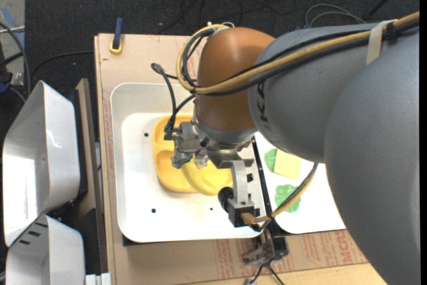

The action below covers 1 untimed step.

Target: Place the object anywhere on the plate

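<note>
A yellow plate [168,170] lies in the left white bin [133,143], partly under the arm. On its near right part rests a yellow curved object [203,178], much like a banana. My gripper [189,155] hangs right over the plate, at the object's upper left end. The wrist hides its fingertips and the plate's right side.
The right bin [320,210] holds a pale yellow-green flat piece [287,163] and green pieces [285,193] beside it. The big grey and orange arm [300,90] covers most of that bin. A white tub [37,150] stands off the bench at the left.
</note>
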Motion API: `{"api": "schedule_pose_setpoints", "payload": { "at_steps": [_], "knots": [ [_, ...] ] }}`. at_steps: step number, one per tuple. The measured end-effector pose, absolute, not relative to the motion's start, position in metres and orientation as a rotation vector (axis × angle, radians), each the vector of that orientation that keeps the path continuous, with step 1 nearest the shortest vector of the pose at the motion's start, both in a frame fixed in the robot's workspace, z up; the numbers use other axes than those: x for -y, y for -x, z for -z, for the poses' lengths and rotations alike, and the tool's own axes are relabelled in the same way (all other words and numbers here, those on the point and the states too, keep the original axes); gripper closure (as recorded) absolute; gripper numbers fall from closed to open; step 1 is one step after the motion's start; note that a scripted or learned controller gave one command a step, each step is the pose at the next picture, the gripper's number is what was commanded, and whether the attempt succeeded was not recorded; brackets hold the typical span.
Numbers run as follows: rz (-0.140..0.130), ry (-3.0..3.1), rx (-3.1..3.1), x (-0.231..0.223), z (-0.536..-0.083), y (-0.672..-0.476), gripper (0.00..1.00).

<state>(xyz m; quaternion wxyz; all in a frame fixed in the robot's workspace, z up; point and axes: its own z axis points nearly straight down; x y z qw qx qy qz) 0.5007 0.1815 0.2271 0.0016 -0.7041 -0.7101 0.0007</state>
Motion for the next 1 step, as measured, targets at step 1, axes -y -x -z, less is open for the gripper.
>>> {"api": "schedule_pose_setpoints", "payload": {
  "at_steps": [1],
  "knots": [
    [-0.003, 2.219, 2.223, -0.1785, -0.2269, -0.5023, 0.00]
  ]
}}
